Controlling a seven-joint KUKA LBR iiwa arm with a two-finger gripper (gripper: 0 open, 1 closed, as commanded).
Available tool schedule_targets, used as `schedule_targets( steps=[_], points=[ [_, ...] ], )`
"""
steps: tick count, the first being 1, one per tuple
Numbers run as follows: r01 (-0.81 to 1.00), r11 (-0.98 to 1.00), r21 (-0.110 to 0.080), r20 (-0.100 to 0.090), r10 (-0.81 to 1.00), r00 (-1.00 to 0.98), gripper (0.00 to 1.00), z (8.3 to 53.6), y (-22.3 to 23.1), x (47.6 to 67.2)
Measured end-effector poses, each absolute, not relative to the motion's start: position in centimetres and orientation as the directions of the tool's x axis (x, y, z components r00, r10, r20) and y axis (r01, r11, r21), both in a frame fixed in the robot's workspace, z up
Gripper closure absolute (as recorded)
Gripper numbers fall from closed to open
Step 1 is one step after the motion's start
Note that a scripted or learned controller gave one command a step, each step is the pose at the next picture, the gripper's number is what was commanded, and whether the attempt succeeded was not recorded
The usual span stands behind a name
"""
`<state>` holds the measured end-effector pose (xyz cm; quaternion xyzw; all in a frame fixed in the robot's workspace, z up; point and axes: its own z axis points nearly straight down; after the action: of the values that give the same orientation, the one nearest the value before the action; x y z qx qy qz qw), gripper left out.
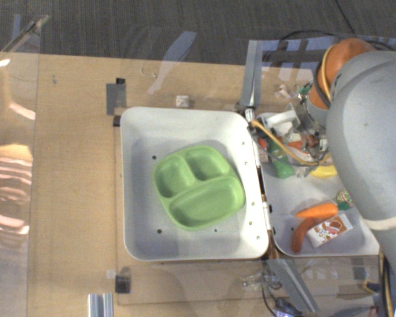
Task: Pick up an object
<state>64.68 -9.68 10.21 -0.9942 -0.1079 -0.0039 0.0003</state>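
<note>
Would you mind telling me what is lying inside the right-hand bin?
In the right bin: an orange carrot, a sausage, a red-and-white packet, something green and something yellow. The arm covers the rest.

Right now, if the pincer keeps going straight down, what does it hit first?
Probably the green object in the right bin: the pincer points down into the clutter at that bin's far end, just above it. The wrist hides much, so depth is a guess.

Wooden bench (66, 197) bearing two white bins

The left bin (138, 177) sits mid-bench, touching the right bin (284, 210); a small pale cube (182, 101) lies near the far edge.
</note>
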Motion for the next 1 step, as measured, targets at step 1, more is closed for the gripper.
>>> schedule_targets(
  steps=[1],
  points=[
    [0.219,-0.976,0.000,0.010,0.219,0.976,1.00,11.17,-9.48,64.80]
  ],
)
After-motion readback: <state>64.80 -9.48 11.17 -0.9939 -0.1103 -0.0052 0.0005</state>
